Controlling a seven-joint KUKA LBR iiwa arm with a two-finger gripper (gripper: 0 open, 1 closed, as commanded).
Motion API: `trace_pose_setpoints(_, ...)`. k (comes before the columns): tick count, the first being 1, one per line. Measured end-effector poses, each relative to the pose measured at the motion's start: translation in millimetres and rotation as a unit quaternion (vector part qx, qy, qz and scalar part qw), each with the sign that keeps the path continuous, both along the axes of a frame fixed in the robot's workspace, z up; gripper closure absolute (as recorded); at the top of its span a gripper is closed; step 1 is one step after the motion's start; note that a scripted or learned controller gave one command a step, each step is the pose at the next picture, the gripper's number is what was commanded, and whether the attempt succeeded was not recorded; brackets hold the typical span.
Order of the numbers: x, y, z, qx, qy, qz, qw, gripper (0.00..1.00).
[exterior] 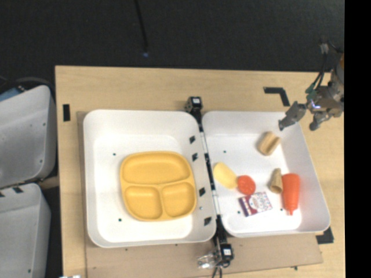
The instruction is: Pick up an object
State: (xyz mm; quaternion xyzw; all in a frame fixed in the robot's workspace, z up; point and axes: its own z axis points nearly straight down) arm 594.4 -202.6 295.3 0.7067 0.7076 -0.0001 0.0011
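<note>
So the gripper (pixel 301 119) is hanging at the far right corner of the right bin (pixel 310 155) with its two fingers spread and nothing between them, which reads to me like the approach step, nothing picked yet. Going big to small: the yellow divided tray (pixel 157 185) sits well off to its left in the left bin (pixel 98 172), then nearer and below it are the orange carrot (pixel 291 192), the yellow lemon-ish piece (pixel 224 175), the tan bread roll (pixel 268 143) just beside the fingers, the small printed packet (pixel 255 204) and the red tomato (pixel 246 185). Next move probably calls for dropping straight onto that roll since it sits apart from the rest, all on a pale wood bench (pixel 145 88) with dark floor beyond.
</note>
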Motion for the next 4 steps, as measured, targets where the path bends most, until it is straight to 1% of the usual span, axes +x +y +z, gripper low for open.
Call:
trace_pose_setpoints(1, -0.7, 2.9, -60.8, 0.0001, 0.003, -0.001, 1.0000, 0.00)
trace_pose_setpoints(2, -9.5, -3.3, -118.7, 0.0002, 0.003, -0.001, 1.0000, 0.00)
trace_pose_setpoints(3, -7.7, 5.1, -171.1, 0.0002, 0.002, 0.000, 1.0000, 0.00)
trace_pose_setpoints(4, -6.0, 3.7, -156.6, -0.0002, -0.002, -0.001, 1.0000, 1.00)
